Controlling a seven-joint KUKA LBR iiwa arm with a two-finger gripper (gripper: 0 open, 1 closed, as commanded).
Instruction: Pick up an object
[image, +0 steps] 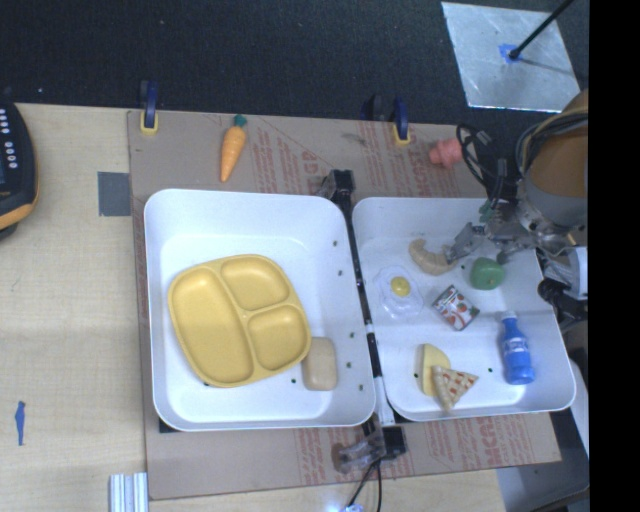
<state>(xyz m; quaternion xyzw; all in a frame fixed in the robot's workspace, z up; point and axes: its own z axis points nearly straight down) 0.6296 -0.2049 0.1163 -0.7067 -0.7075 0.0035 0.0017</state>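
Hovering at the right bin's (560, 400) two o'clock, the gripper (478, 238), fingers spread and empty, neared a green ball (487, 272), seemingly light, rounded, best pinched across its middle.

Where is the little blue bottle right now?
In the camera view, the blue bottle lies in the right bin, near its right edge, below the green ball.

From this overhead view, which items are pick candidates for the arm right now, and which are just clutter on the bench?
Pick candidates, right white bin:
green round object beside the end effector
tan curved piece
blue bottle
pizza slice toy
small red-and-white packet
yellow round piece

Lying about:
orange toy carrot
pink object
yellow divided plate
beige block
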